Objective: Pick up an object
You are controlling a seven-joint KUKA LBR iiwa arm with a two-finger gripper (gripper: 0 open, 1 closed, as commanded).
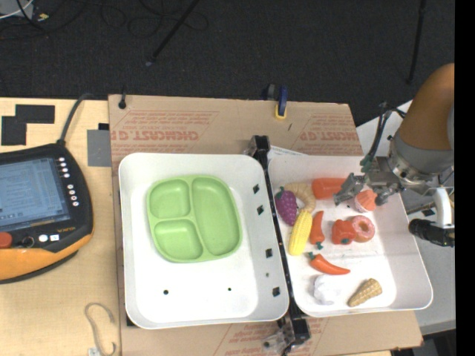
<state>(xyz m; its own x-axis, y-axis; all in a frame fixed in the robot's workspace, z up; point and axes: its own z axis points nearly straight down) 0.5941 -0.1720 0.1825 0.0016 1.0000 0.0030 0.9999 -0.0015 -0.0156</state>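
Cardboard-topped bench holds two bins; over the right bin (417, 273), the gripper (361, 190), whose pincer state I cannot tell, should centre on one separate toy, perhaps the orange carrot (329, 188)

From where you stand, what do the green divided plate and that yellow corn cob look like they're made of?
Green divided plate: apparently moulded plastic, one even colour, soft sheen, rounded compartment edges.
Yellow corn cob: probably toy plastic or rubber; flat uniform yellow, but too small to tell its finish.
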